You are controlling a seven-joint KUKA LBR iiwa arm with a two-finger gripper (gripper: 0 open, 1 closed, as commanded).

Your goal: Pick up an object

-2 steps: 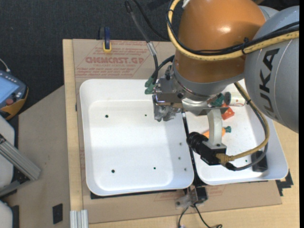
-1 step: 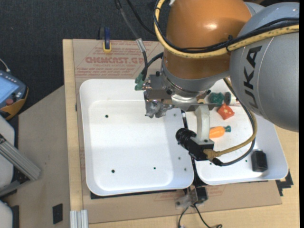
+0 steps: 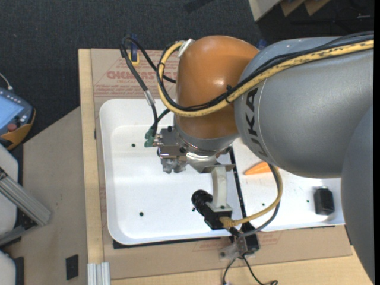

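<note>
the gripper sits low over the left bin; its state is hidden, so probably nothing is picked yet.

The grey arm is reaching in from the right, its orange band sitting directly above the wrist and covering most of it. The gripper is pointing straight down below the band, with yellow and black cables looping around the wrist beside it.
</note>
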